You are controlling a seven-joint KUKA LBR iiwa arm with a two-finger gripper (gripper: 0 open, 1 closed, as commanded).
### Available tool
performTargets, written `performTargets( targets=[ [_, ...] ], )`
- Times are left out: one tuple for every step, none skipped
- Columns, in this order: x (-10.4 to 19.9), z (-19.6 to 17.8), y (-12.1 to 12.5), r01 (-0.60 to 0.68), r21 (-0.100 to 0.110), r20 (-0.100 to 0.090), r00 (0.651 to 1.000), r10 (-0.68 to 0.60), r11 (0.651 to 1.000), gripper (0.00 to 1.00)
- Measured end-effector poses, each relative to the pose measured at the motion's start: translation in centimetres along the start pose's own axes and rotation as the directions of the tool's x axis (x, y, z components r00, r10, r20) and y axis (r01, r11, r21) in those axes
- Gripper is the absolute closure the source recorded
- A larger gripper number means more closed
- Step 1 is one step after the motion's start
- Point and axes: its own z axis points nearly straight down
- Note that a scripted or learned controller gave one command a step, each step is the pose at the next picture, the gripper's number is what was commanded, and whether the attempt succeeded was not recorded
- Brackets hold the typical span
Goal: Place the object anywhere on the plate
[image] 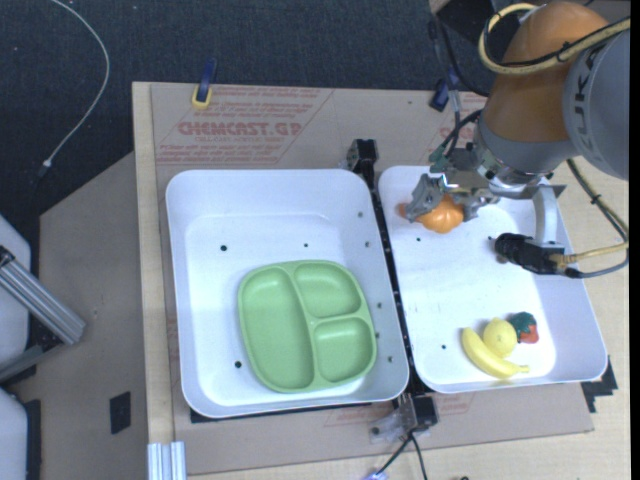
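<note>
The end effector (447, 194) sits over the far left corner of the right bin (560, 363), and an orange fruit-like object (443, 217) shows between its fingers, so it is closed on that object, which sits just at or above the bin floor; whether it touches the floor cannot be told. The grey arm with its orange band (545, 68) comes in from the far right corner of the bench (160, 158). The green plate (305, 324), divided into three compartments, lies in the left bin (200, 208) toward that bin's near edge, well apart from the held object and across the divide between the two bins. In the near right corner of the right bin lie a yellow banana (490, 358), a yellow lemon-like piece (501, 335) touching it, and a small red and green item (526, 328) just beside those. A black cable fitting (525, 252) hangs over the right bin's middle right edge.
</note>
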Motion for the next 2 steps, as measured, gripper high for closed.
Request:
performTargets(
  targets=[
    [4.4,0.7,-1.7,0.000,0.000,0.000,1.000,0.000,1.000,1.00],
    [9.7,0.9,-2.7,0.001,-0.001,0.000,1.000,-0.001,1.000,1.00]
  ],
)
